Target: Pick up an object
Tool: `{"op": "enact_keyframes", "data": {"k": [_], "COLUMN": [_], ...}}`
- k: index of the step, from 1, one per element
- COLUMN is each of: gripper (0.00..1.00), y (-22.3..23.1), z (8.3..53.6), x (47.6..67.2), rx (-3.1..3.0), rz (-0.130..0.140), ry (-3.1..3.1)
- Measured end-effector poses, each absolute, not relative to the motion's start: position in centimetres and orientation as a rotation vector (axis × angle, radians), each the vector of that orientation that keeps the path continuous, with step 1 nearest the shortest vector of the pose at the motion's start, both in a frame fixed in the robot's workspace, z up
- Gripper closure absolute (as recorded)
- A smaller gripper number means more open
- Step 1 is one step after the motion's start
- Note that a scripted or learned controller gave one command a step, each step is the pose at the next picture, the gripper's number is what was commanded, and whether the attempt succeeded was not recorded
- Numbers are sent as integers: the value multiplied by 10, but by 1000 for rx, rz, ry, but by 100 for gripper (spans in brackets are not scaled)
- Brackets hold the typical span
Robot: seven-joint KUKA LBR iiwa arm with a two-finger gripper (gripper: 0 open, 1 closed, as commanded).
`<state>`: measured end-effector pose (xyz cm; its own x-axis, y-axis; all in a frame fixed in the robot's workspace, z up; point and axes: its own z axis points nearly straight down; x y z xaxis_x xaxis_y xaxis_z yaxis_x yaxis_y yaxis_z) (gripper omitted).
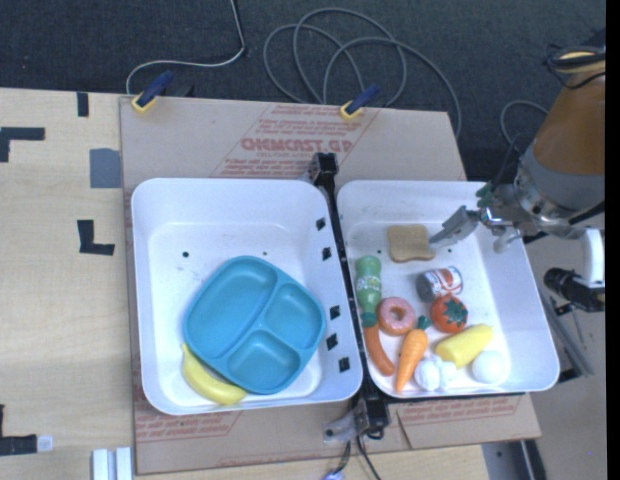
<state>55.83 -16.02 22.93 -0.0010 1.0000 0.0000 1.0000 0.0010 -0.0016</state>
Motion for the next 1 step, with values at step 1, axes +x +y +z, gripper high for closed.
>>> {"op": "enact_keyframes", "data": {"k": [1], "gripper": [0], "y": [-126], "z": [113], "x": [619], "rx": [-2214], "rz": [2], "ry": [-2226]}}
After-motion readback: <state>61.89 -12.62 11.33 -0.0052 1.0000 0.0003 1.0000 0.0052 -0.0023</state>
